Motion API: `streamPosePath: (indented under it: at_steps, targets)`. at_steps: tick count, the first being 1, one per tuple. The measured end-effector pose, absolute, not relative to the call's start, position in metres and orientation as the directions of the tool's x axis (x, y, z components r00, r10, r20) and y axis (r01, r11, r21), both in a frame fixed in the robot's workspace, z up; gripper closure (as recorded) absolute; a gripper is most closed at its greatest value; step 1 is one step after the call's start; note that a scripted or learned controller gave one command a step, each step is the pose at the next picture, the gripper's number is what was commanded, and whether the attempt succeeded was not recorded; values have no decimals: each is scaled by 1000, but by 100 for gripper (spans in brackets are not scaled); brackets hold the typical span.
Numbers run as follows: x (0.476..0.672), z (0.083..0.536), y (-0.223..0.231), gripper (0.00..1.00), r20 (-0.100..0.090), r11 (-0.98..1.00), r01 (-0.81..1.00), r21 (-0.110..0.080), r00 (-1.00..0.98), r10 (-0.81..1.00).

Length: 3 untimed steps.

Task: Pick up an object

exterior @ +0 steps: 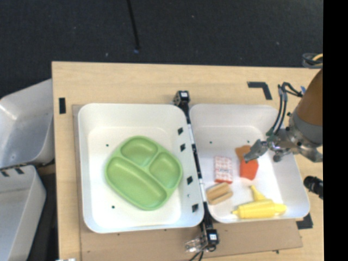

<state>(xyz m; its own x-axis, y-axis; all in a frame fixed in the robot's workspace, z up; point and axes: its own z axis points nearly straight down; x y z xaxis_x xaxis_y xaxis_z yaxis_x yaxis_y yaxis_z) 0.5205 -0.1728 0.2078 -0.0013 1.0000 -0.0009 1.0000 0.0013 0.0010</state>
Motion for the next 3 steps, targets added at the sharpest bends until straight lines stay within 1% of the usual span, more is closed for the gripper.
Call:
streamPosePath:
  at_steps: [1, 2, 3]
  targets:
    - [515, 146, -173, 0, 0, 0, 1000, -4, 0, 1000]
    - [516, 101, -175, 0, 0, -3, 1000, 1, 3, 1000]
    - [516, 113, -176, 100, -2, -8, 1000, 5, 8, 1000]
